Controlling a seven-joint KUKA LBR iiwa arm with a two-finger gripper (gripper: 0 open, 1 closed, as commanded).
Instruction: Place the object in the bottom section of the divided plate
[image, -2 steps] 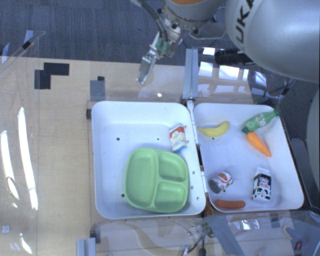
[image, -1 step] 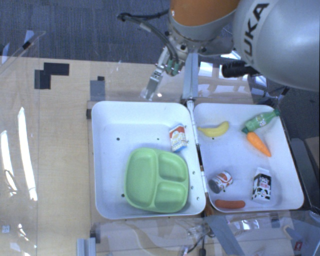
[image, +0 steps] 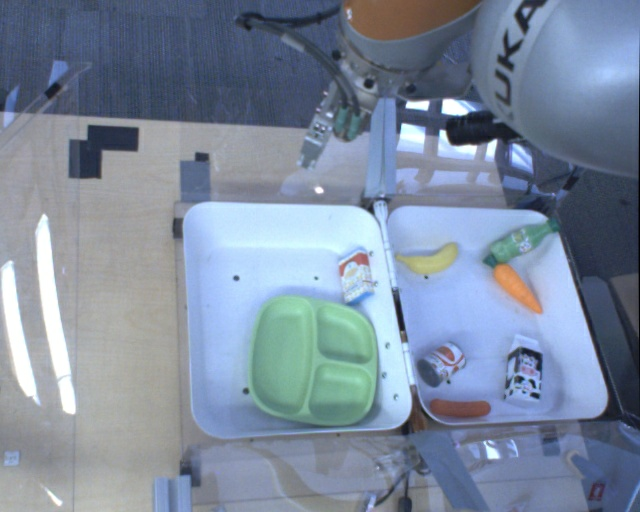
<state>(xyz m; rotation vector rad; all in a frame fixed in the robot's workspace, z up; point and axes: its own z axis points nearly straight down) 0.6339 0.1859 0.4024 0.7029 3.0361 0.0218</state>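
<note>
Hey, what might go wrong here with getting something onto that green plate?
The small carton leans against the wall between the bins, so a grasp there may hit that wall. In the right bin, the can lies on its side near the sausage; it may roll or get nudged.
</note>
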